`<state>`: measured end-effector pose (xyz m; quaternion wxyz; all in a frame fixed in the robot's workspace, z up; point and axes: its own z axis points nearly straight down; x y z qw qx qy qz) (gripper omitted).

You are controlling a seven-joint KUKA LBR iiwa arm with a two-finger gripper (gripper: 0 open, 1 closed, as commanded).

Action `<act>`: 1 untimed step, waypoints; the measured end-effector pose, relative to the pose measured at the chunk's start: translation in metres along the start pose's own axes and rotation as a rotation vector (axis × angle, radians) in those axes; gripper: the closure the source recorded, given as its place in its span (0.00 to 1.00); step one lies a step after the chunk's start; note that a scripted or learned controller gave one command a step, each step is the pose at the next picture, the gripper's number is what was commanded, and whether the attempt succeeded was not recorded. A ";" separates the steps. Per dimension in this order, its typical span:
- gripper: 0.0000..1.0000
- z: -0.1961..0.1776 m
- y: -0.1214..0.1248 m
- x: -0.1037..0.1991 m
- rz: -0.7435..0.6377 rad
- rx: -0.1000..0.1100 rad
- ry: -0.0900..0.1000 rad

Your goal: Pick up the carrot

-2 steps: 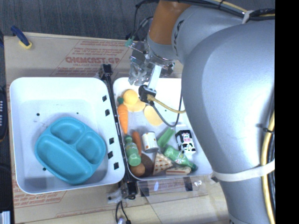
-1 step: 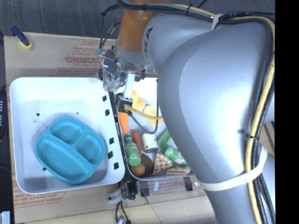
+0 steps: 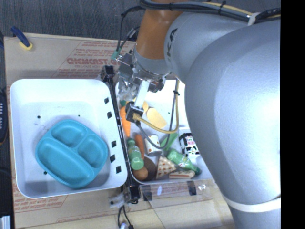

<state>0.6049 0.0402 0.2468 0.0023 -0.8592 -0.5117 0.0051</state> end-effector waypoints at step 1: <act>1.00 0.003 -0.044 -0.031 -0.393 0.001 -0.001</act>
